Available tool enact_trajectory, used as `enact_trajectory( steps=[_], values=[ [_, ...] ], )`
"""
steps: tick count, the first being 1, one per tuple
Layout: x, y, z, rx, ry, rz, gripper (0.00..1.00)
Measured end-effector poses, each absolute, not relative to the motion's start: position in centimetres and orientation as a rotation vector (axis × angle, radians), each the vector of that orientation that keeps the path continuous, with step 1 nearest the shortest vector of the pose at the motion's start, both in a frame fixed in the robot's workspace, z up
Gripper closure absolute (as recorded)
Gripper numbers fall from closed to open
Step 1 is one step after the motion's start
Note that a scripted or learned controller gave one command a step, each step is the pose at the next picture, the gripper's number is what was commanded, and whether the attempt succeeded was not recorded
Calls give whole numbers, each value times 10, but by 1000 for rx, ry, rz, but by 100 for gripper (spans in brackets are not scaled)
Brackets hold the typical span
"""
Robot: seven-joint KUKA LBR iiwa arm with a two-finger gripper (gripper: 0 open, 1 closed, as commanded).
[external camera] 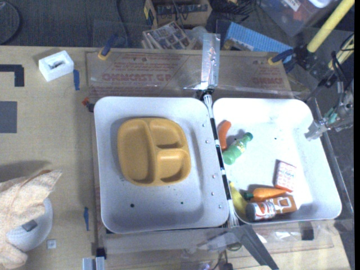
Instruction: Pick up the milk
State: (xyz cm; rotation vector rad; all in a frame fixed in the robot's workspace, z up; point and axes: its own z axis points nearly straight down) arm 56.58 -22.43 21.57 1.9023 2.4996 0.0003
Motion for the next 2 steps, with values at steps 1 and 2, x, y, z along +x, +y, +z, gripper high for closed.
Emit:
enact_trajectory(
  steps=[1,2],
  values=[
    [564,-222,178,1866,2526,0,100],
    [567,-217,168,1762,2600,0,100]
  ],
)
